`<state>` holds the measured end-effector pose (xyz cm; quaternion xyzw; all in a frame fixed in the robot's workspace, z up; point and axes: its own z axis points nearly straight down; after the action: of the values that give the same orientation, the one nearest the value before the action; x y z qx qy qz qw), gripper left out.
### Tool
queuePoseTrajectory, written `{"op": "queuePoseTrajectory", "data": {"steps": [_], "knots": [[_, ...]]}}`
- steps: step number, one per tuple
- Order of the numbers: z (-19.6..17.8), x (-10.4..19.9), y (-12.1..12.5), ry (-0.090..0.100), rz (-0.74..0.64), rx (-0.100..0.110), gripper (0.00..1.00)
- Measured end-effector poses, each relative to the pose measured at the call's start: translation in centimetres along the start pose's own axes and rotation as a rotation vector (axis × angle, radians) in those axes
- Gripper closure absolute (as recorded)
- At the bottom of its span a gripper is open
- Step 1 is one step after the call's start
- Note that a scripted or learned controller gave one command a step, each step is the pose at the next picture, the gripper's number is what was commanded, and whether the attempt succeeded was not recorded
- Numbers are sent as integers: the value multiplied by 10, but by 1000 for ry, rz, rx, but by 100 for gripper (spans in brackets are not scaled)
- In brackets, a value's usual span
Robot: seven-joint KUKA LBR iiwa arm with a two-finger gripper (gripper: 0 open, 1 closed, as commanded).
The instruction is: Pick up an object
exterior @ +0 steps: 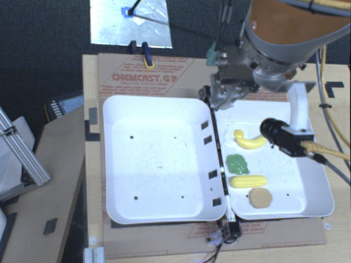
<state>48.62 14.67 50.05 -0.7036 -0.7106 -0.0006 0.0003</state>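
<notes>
Four items (banana [249,141] nearest) lie below the tool [222,100]; whether it is spread, I cannot tell.

Four small things lie in the right bin [315,193], all near its left wall. A yellow banana [249,141] lies farthest back, curved, its ends turned up toward the rear. Just in front of it sits a flat green leafy piece [237,164]. Next comes a yellow corn cob [248,181], lying on its side, crosswise. Closest to the front edge rests a round tan cookie [260,198], flat, just beside the cob.
</notes>
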Motion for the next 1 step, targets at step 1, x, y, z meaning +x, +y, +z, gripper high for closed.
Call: {"op": "queuePoseTrajectory", "data": {"steps": [1], "knots": [[-37,27,22,2,3,-6,100]]}}
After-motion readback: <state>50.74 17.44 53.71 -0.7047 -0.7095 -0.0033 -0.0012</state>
